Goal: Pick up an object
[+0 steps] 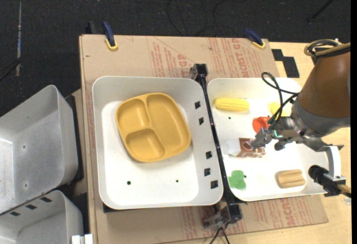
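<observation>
Looking down at a slant, we see two shallow white bins side by side on a brown cardboard-covered bench (167, 50). We find the left white bin (111, 181) holding a yellow plastic plate with three compartments (152, 126), set toward the bin's 11 o'clock quarter. We find the right white bin (262, 195) holding several small toy items: a yellow corn cob (231, 105) at 11 o'clock, a small yellow piece (273, 108) at 1 o'clock, a red-orange piece (260, 124) near the centre, a brown and white flat piece (245, 147) just below the centre, a green ridged piece (238, 180) at 7 o'clock, and a tan bread-shaped block (290, 178) at 5 o'clock. We see the grey arm with its orange band (329, 86) entering from 3 o'clock. We place the two-finger gripper (261, 143) low over the right bin's centre, at the upper right edge of the brown and white piece and just below the red-orange piece. We cannot tell how its tool stands, nor whether it touches either piece.
</observation>
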`<move>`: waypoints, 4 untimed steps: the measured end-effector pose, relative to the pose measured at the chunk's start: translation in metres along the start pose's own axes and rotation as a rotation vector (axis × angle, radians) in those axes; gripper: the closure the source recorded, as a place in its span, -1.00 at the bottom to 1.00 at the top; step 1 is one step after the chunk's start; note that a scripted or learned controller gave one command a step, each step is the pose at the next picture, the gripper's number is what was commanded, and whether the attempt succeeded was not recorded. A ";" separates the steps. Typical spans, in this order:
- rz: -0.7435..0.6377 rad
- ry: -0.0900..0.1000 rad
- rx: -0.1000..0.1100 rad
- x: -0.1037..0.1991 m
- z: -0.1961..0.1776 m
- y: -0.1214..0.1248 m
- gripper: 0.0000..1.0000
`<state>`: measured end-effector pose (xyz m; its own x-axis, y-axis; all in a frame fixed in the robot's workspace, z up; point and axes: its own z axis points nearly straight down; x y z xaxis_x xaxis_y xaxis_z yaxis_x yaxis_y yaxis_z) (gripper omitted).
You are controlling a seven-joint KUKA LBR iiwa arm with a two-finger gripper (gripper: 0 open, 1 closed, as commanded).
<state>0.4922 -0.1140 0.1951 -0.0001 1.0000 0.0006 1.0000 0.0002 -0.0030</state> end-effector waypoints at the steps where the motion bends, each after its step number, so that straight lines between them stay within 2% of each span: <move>1: 0.000 0.000 -0.002 0.000 -0.001 0.000 -1.00; 2: 0.002 0.001 0.003 0.004 0.063 0.001 -1.00; 3: 0.002 0.001 0.001 0.004 0.105 0.001 -1.00; 4: 0.005 0.000 -0.003 0.004 0.093 0.001 1.00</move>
<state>0.4934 -0.1096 0.1019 0.0052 1.0000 0.0009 1.0000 -0.0052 -0.0004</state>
